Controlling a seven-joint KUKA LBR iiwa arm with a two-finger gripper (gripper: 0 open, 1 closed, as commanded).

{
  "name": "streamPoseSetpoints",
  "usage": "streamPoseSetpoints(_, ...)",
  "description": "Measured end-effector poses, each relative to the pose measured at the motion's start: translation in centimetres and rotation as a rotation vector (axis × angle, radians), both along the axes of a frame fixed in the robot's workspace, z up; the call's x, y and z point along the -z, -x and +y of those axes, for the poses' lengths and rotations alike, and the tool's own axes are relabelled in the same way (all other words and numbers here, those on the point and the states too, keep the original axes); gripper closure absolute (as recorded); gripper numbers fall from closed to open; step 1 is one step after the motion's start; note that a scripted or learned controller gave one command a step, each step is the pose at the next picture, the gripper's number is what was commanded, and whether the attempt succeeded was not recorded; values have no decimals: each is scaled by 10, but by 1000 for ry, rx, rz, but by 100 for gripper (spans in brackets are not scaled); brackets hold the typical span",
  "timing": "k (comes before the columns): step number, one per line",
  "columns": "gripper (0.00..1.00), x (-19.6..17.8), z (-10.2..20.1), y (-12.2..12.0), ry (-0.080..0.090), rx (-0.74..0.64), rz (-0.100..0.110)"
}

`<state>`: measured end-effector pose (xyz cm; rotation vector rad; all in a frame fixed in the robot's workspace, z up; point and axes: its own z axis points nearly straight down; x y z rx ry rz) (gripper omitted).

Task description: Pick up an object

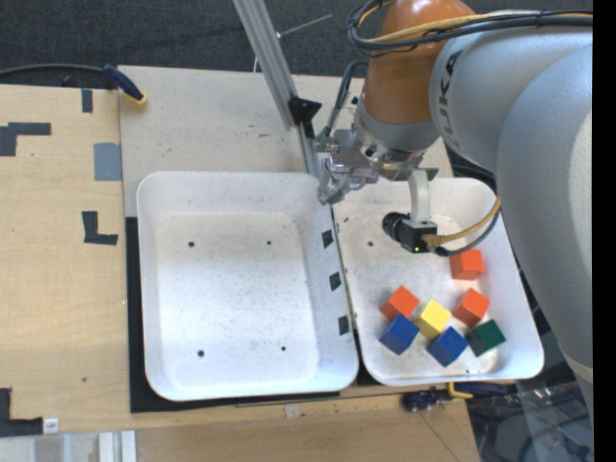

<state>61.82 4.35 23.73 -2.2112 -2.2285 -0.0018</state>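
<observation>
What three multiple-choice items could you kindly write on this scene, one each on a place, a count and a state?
1. Where do the blocks lie?
A. in the left bin
B. in the right bin
C. on the bare bench

2. How many blocks are orange?
A. one
B. three
C. five

3. How does the hand stand?
A. lifting the yellow block
B. pressing on the green block
C. over the edge that the two bins share, apart from every block

Answers:
1 B, the whole cluster sits at that bin's near end.
2 B, orange blocks show at and.
3 C, the hand is at the far end of the dividing rim, well away from the cluster.
</observation>
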Motion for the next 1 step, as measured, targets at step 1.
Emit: streamPoseSetpoints(1, 100, 0, 56, 3, 1, 0, 1)
